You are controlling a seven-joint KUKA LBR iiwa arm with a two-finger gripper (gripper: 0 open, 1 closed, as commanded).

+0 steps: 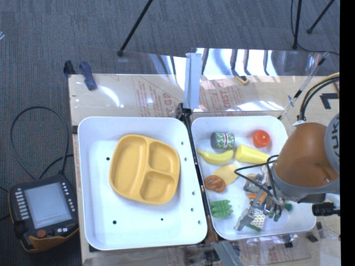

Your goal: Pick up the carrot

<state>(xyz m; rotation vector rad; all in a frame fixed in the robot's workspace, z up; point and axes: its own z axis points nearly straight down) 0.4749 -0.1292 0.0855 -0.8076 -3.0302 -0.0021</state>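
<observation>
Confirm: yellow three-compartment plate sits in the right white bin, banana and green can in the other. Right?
Not quite. The camera view shows the yellow three-compartment plate in the left white bin; the yellow banana and green can lie in the right white bin.
</observation>
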